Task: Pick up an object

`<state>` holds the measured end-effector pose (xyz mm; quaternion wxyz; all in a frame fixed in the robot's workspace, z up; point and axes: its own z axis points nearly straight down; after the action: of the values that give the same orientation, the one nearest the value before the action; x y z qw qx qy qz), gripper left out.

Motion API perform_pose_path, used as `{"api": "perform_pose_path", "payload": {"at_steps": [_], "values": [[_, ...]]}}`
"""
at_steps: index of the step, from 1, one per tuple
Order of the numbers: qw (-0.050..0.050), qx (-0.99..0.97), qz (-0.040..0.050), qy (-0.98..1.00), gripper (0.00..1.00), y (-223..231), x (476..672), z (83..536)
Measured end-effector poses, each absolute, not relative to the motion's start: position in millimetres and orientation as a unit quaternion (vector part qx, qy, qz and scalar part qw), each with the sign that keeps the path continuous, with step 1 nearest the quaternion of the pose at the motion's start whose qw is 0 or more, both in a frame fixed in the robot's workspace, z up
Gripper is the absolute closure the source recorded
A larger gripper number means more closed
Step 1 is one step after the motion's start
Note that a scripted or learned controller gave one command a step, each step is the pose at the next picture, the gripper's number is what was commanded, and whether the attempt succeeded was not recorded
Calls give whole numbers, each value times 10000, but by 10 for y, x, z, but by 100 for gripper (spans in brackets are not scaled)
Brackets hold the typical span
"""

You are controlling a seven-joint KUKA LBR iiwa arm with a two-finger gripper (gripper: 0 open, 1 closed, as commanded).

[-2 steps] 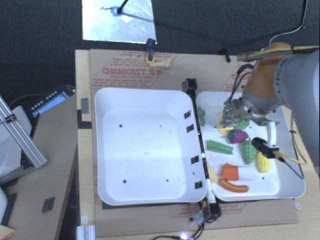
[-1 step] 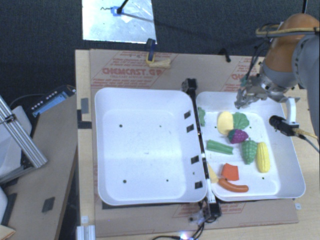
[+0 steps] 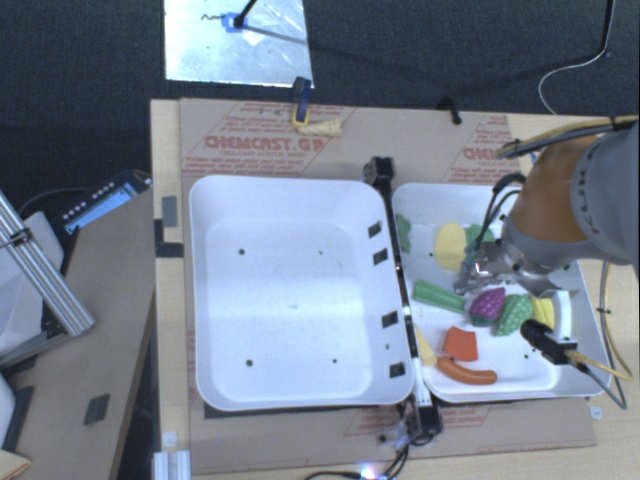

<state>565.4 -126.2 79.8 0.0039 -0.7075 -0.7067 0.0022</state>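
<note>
Where the arm (image 3: 570, 203) hides them, fingers' (image 3: 478, 273) state unclear | right bin (image 3: 420, 203) | purple toy (image 3: 488, 305) beside.

Mixed toy food (image 3: 470, 313) in right bin (image 3: 590, 358)

we see the arm (image 3: 590, 193) reaching in from the right, grey body with the orange band (image 3: 555, 203) just above the wrist. it angles down and to the left, the wrist tipped low. the gripper (image 3: 478, 271) sits at the lower left end of the arm, metal parts pointing down and left. dark cabling runs along the wrist. we can't make out how the gripper's tips stand; that part is too small and blurred.
</note>
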Motion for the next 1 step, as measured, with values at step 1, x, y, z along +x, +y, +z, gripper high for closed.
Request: {"api": "perform_pose_path", "payload": {"at_steps": [1], "values": [[-36,-7038,-32,-7103,100,-952,6494,860]]}}
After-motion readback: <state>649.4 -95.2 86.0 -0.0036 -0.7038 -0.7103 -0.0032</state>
